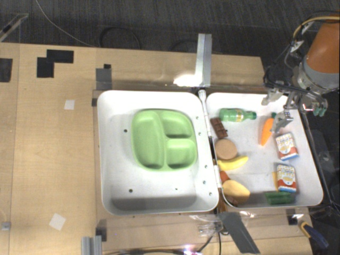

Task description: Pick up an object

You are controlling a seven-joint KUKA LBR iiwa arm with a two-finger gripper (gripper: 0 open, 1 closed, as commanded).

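The tool (282, 117) hovers over the carrot (265, 131) at the right bin's (313, 195) far end; its grip state can't be told. Descending there, it risks nudging the carrot aside or clipping the juice box (286, 145).

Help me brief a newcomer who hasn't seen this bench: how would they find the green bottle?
Start at the right bin, the one crowded with small items. Look along its far edge, near the divider between the bins: the green bottle lies there on its side. It is the only bottle, above the brown bar and left of the carrot.
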